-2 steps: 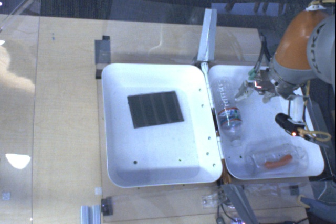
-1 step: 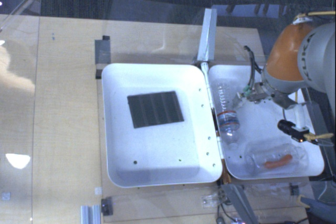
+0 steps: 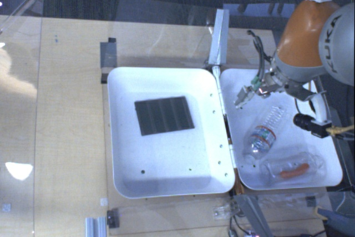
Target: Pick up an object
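at the near edge of the right bin (image 3: 333,177), a clear container (image 3: 291,168) lying on its side with something orange-red inside. just beyond it, a clear plastic bottle (image 3: 263,139) with a red-banded label, also lying down, long axis running diagonally from near-left toward far-right; cap end hard to make out against the white floor. farther back, hovering over the same bin's far-left part, the tool (image 3: 248,95), near the bottle but apart from it, nothing visible between its tips; whether released or clenched, cannot tell. behind it, the grey arm (image 3: 333,36) with its orange band, reaching in from the right. to the left, the left bin (image 3: 119,125) holding a flat dark ribbed panel (image 3: 164,115), well apart from the tool. underneath, the pale wooden desk (image 3: 66,119). likely risks: a round, smooth bottle rolling or squirting away if pinched along its length rather than across it; transparent plastic misjudged; tips closing short of the bottle and coming up with nothing.
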Motion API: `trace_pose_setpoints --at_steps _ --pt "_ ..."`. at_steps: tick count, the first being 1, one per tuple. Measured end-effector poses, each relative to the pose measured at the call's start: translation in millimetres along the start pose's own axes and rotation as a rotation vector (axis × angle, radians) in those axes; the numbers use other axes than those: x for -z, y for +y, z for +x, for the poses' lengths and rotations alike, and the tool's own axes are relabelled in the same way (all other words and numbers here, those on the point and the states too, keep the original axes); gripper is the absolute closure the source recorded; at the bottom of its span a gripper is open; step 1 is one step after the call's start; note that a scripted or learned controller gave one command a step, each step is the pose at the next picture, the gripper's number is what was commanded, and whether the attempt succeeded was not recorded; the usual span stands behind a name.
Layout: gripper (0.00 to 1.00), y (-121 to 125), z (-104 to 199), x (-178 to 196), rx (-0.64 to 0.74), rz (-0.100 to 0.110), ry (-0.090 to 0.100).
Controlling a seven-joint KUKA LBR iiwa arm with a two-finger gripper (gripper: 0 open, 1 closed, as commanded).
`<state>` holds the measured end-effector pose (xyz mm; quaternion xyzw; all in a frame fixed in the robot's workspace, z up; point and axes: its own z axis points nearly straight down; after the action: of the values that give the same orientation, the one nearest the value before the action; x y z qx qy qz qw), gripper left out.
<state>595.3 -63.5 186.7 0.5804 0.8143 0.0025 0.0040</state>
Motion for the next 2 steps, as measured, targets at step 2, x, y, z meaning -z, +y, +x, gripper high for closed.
trace_pose_setpoints --at_steps 2 --pt "0.00 -40.9 -33.0 -96.1 0.022 -0.005 -0.003"
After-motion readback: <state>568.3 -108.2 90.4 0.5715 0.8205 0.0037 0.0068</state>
